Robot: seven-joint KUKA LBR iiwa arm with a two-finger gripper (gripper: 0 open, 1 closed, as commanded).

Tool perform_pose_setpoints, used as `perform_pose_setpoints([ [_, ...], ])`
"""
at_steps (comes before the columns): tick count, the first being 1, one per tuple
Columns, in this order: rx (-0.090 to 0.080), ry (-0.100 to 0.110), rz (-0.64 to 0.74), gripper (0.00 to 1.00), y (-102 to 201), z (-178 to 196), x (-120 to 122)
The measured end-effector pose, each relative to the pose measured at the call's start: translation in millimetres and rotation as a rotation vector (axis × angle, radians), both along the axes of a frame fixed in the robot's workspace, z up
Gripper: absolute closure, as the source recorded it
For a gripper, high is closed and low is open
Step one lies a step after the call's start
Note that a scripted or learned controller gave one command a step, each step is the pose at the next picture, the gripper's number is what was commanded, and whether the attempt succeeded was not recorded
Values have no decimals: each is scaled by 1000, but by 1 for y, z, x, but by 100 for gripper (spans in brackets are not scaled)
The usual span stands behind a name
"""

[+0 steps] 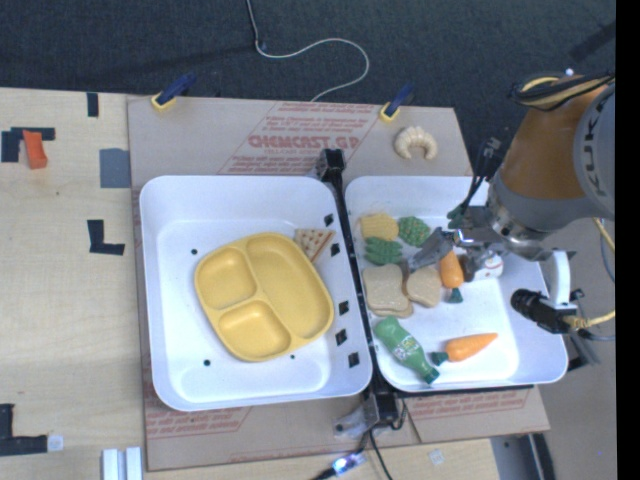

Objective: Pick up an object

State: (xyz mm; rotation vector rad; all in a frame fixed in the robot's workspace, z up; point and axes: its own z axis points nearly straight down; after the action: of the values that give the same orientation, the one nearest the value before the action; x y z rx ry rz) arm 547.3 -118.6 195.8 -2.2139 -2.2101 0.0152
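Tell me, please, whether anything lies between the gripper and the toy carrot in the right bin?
Nothing visible does. The gripper hangs over the right bin, beside a small orange piece; bare white floor separates it from the toy carrot lying nearer the front. The green bottle lies off to the carrot's side.

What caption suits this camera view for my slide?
Grey arm's tool over the right white bin of toy food; yellow three-compartment plastic plate in the left white bin.

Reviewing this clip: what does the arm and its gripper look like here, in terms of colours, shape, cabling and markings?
The arm is a rounded grey body with a wide orange band above the wrist and part of dark lettering at the right edge. A yellow cable loops over its top, and black cabling runs down its left side. The gripper is a dark metal assembly with slim grey fingers.
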Motion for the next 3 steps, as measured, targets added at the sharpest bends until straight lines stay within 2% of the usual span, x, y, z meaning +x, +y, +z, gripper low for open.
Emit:
perform_pose_setpoints([
  [1, -2, -14, 3, 0, 0, 8, 3],
  [2, -1, -8, 3, 0, 7, -55, -2],
  [3, -4, -18, 2, 0, 6, -104, 0],
])
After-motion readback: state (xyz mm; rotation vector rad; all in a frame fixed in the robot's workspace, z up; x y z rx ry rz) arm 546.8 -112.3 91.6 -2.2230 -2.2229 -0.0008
